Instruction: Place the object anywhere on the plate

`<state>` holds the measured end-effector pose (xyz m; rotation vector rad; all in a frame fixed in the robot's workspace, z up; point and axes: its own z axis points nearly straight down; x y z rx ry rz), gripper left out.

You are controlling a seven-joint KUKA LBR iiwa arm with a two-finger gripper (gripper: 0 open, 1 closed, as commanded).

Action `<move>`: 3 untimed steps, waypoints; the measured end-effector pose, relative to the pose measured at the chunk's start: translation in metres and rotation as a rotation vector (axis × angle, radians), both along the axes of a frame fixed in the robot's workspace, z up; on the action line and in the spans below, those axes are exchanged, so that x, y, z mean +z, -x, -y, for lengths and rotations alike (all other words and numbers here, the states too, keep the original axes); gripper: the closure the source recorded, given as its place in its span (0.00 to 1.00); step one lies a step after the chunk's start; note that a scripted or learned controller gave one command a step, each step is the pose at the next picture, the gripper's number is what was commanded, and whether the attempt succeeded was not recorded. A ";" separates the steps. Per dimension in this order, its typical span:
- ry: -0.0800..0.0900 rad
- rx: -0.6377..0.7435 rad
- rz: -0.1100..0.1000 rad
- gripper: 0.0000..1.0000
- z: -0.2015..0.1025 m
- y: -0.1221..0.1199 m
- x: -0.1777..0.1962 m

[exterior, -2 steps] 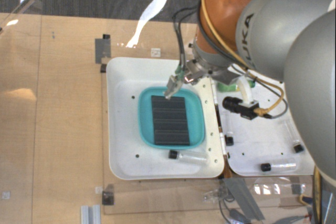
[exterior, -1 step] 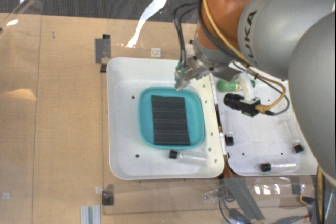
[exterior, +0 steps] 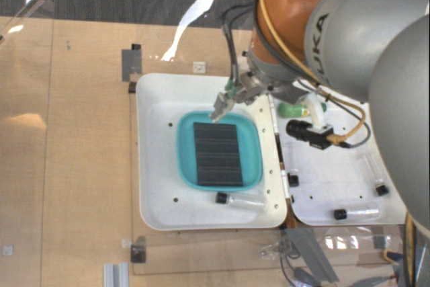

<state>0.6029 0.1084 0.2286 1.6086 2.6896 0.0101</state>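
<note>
A teal, rounded-square plate (exterior: pixel 185 151) lies in the left white bin (exterior: pixel 154 165). A black ribbed rectangular slab (exterior: pixel 218 154) rests flat on the plate and covers most of its middle. My gripper (exterior: pixel 220 109) hangs over the plate's far edge, just above the slab's far short side. Nothing can be seen held in it. The arm's orange band and grey body hide the upper right of the scene.
A clear tube with a black cap (exterior: pixel 238 199) lies in the left bin, in front of the plate. The right bin (exterior: pixel 322 178) holds a green object (exterior: pixel 293 109), more clear capped tubes (exterior: pixel 356 213), and a small black piece (exterior: pixel 293 179).
</note>
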 end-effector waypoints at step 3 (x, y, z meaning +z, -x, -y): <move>-0.002 0.009 0.011 1.00 -0.002 -0.003 0.023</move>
